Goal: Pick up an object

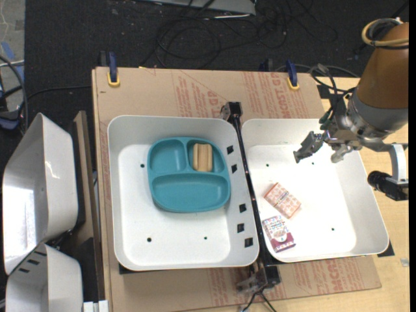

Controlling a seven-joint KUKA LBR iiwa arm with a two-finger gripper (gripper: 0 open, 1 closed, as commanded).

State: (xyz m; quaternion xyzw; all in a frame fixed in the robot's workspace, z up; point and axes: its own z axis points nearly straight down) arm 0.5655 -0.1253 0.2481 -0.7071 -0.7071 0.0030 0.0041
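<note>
Two small packets lie in the right bin. A pink patterned packet sits near the bin's left middle, and a purple and white packet lies just below it by the front left corner. My gripper hangs over the back of the right bin, up and to the right of both packets and well apart from them. It is open, and nothing sits between its fingers.
The left bin holds a teal divided plate with a tan wooden block in its upper right compartment. A black divider runs between the bins. Cables lie on the floor behind the bench.
</note>
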